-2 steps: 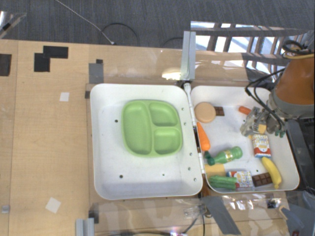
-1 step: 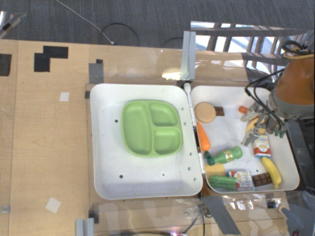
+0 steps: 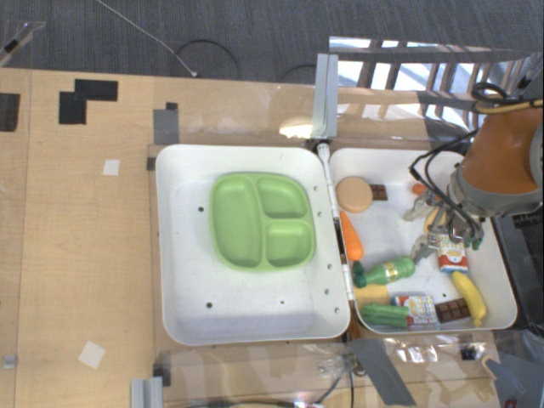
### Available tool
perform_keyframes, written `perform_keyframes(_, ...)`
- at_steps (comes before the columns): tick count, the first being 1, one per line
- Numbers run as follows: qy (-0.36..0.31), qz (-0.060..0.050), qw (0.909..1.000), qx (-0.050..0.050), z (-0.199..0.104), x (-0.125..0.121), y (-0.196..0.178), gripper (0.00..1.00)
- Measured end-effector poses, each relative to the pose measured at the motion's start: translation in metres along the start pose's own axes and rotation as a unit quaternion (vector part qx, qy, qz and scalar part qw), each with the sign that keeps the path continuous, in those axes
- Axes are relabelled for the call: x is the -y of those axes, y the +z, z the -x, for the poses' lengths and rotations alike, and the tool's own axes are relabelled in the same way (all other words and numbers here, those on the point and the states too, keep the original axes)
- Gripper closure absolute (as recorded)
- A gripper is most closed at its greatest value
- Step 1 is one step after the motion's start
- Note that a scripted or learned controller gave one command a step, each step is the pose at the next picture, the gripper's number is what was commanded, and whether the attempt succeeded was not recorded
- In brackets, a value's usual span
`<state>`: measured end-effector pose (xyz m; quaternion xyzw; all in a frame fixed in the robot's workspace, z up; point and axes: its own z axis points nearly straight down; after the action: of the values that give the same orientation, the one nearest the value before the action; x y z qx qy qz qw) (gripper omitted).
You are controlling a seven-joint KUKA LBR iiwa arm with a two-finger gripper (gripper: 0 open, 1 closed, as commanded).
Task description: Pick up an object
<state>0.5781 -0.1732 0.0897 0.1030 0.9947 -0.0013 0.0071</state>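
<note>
The gripper [image 3: 442, 235] is hovering low over the right bin [image 3: 507, 308] near its right edge, and whether it is wide or narrow I cannot tell; the banana [image 3: 470, 295] is lying just below, toward the bin's lower right corner, so descending squarely across it is looking wisest

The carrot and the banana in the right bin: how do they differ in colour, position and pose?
The carrot is orange; the banana is yellow. The carrot lies along the right bin's left wall, the banana near its right wall. The carrot looks straight, the banana gently curved. Both are long toy foods lying flat, roughly lengthwise down the view.
</note>
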Motion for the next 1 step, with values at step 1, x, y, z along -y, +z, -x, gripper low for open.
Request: perform_keyframes(1,-0.003,0.0,1.0,0.008,0.0049,-0.0015,-0.0151,1.0)
